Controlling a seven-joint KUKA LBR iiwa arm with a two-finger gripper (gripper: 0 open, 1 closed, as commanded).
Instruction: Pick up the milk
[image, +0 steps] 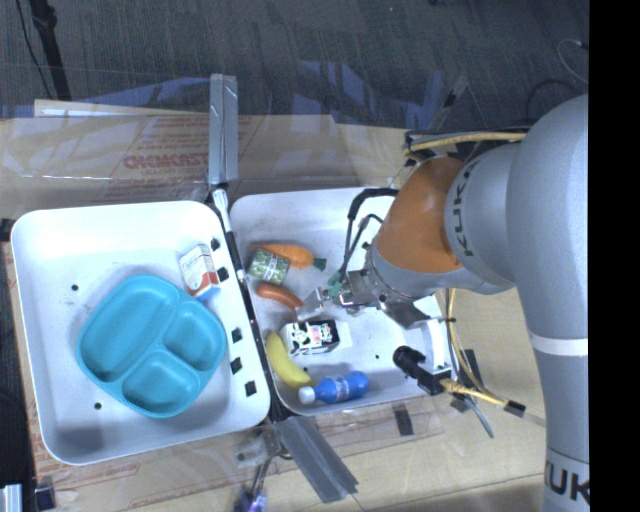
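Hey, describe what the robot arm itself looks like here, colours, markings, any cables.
The arm is smooth, rounded grey metal with an orange band above the wrist and dark KUKA lettering beside it. Black cables loop along the wrist, and yellow ones run near its base. The end effector is small, metallic and dark.

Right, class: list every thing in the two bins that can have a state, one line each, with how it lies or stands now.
milk carton: lying in the right bin, not gripped
gripper: just above the milk carton
blue bottle: on its side, white cap on
banana: lying flat, unpeeled
green can: on its side
carrot: lying flat
sausage: lying flat
blue divided plate: right side up in the left bin
small white carton: tipped against the left bin's wall
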